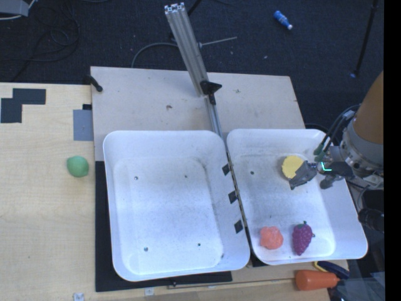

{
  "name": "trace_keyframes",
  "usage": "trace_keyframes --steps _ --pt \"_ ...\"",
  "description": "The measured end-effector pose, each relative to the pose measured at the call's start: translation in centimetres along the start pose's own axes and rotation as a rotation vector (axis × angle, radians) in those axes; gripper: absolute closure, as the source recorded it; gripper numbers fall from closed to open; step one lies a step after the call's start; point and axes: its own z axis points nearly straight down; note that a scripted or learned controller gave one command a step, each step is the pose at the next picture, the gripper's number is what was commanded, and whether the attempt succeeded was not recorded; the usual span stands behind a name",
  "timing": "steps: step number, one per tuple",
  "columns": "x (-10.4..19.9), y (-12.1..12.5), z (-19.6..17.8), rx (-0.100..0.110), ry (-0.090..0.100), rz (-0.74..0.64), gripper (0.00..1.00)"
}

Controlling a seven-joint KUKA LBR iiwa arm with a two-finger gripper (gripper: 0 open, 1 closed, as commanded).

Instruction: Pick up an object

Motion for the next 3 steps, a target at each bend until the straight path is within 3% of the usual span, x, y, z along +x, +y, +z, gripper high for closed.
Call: trace_keyframes --steps 1,3 --pt "0.0 0.0 0.0 0.000 0.000 0.000 0.00" --pt "0.3 0.7 9.1 0.004 0.001 -0.001 0.00"
